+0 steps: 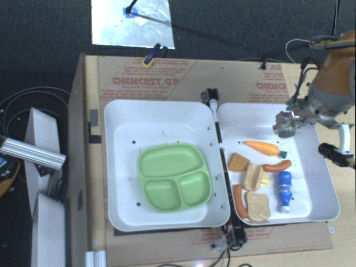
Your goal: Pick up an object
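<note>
Camera view: hand (285, 124), state unclear, hovers above and just right of the carrot (262, 147).

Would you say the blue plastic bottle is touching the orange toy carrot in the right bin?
Apart. The camera view shows the blue plastic bottle lying well below the orange toy carrot, with a red sausage and bare white bin floor between them.
</note>
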You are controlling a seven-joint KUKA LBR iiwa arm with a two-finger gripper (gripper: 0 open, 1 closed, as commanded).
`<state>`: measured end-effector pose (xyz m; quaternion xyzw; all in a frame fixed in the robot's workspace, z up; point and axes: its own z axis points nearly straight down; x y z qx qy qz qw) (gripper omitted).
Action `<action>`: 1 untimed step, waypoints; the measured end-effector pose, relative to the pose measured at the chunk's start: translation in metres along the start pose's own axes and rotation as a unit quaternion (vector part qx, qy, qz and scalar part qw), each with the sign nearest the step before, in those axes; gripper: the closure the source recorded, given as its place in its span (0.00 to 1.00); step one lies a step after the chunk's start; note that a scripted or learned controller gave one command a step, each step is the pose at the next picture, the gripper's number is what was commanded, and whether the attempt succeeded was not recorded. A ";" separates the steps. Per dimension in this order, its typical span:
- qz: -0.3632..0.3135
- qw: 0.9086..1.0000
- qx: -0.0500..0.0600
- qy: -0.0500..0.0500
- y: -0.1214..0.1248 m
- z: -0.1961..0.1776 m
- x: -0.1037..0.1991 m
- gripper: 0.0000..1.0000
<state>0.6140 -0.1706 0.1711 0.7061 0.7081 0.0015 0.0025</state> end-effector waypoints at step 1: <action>-0.001 1.000 0.001 0.001 -0.051 -0.074 0.044 1.00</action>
